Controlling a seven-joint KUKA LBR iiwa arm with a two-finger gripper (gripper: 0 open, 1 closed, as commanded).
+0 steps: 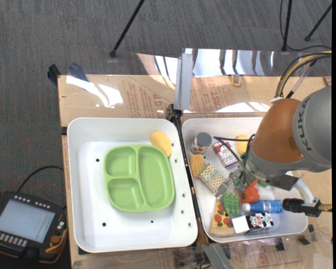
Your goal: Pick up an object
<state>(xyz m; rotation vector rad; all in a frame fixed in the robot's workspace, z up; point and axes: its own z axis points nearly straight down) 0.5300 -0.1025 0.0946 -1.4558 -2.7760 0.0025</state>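
Note:
My gripper (238, 180) hangs low inside the right bin (300, 224), under the arm's orange band. It is just right of a patterned box (212, 178) and directly above a red-orange toy (250, 194) and a green studded piece (231, 202). Around them lie a small can (201, 143), a red packet (225, 154), a yellow corn cob (197, 164), a pizza slice (220, 221), a blue bottle (264, 207) and a cow-patterned carton (253, 222). The wrist hides part of the bin behind it. Nothing can be seen held.
The left bin (84, 150) holds a green divided plate (139, 178) and a yellow fruit (161, 142) at the plate's far right corner. A ridge between the bins (187, 178) separates them. A teach pendant (25, 223) lies off the bench at the lower left.

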